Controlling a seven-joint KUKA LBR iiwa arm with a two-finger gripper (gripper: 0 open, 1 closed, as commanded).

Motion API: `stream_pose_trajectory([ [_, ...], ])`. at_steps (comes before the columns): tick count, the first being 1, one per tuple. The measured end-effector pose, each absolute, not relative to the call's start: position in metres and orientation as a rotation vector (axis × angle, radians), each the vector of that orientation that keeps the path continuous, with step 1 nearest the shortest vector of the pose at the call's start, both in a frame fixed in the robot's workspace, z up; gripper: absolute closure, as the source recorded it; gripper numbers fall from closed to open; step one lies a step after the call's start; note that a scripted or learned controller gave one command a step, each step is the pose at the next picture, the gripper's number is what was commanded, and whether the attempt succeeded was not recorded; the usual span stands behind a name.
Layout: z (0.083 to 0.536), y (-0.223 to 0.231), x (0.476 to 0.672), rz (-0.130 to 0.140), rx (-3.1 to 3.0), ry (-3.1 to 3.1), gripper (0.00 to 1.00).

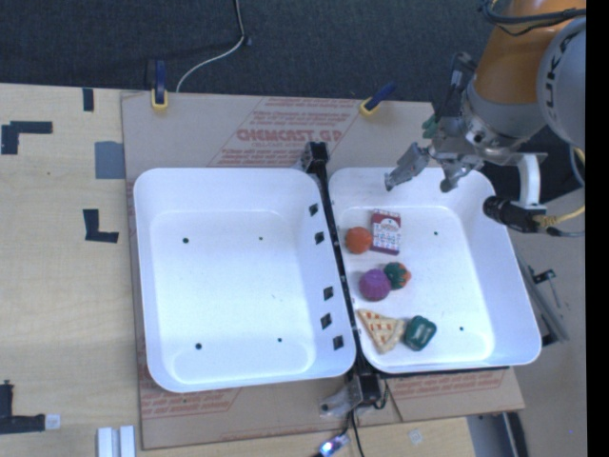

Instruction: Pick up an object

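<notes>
My gripper [423, 175] hangs above the far rim of the right bin [495, 284], fingers spread open with nothing between them. Below it and nearer the camera lie a small red-and-white box [385, 232] and an orange ball [358, 241]. Further forward sit a purple ball [374, 284] touching a green-and-orange piece [397, 274]. Near the front of the bin rest a tan waffle-shaped wedge [380, 329] and a dark green object [419, 332].
The left bin [152, 255] stands beside the right one, joined along a black clipped divider [326, 255]. Both rest on a cardboard sheet [276, 131] held by clamps at the back. The arm's orange band [523, 36] rises at the upper right.
</notes>
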State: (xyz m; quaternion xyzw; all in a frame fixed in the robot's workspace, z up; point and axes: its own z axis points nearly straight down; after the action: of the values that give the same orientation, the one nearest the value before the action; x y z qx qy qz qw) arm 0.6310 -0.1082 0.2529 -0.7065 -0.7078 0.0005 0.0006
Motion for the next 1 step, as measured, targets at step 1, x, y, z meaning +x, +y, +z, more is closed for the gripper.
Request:
stream_pose_trajectory([
  [1,0.2619,-0.0451,0.6309,-0.001,-2.211,-2.228,0.00],
])
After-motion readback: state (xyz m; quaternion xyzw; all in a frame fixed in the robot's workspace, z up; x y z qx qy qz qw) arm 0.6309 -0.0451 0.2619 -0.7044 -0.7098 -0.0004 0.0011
